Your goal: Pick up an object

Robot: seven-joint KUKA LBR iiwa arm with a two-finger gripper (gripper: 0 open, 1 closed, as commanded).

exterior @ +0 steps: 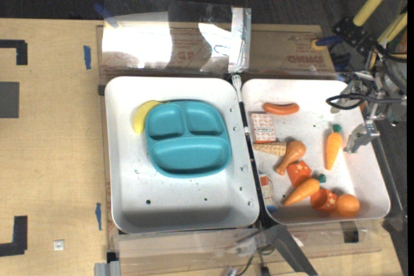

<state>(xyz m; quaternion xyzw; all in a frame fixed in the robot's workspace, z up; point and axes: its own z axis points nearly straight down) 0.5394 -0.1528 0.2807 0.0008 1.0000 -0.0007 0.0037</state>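
Evidently the gripper (pixel 361 136) is hovering at the right bin's (pixel 375 168) three o'clock rim, seemingly lining up on the upright carrot (pixel 332 147) just beside it at nine o'clock; its fingers are too blurred, so I cannot tell their state, and nothing is showing between them

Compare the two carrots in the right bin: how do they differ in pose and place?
The upper carrot lies nearly upright in the view, green top toward the far side, alone on bare bin floor near the gripper. The lower carrot lies slanted, green top up-right, crowded among the other toy foods near the front of the right bin. The lower carrot looks somewhat thicker. Both are orange with green tops.
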